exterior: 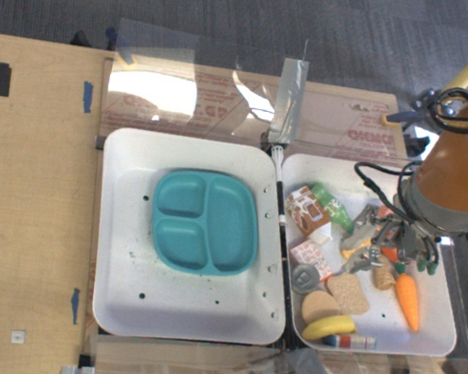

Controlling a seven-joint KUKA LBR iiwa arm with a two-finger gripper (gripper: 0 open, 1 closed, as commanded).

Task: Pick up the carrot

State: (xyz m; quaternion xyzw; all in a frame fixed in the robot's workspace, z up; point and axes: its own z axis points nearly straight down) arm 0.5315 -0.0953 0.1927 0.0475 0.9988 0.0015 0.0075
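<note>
Two white bins sit on my bench; carrot [408,301] lies by the right bin's [441,337] right edge. My gripper [387,245] hovers just beside it, can't tell the jaws' state.

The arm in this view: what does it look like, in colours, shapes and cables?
The arm enters from the right as a thick rounded body, with a broad orange band and a grey section beneath it. Black cables loop around it, above the band and down past its left side. At its end is the claw, a small cluster of dark metal parts with little orange and green details. No markings can be read.
</note>
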